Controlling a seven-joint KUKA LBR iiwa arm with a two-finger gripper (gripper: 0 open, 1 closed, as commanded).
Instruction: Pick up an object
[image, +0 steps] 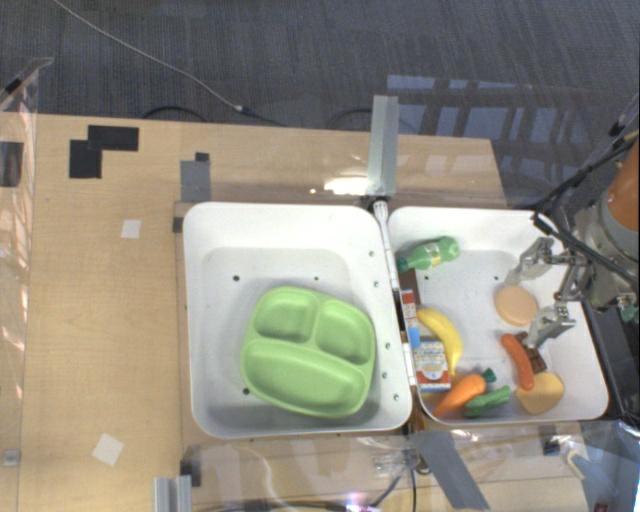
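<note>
Right bin (470, 225): bare floor at centre. Obstacles ring it: green bottle (430, 252), banana (443, 338), carton (431, 363), carrot (458, 392), sausage (518, 360), peach disc (517, 305). Left bin (215, 300): green divided plate (308, 350) fills the middle; margins open.

Two white bins (200, 330), one green plate (308, 350), one banana (445, 338), one carrot (458, 393)

Bright, even overhead light. Glare spot on surface (345, 186) just above the bins, w/ faint reflections along bottom edge. Soft shadow under green plate (310, 350). Focus sharp overall, no obvious edge distortion.
</note>
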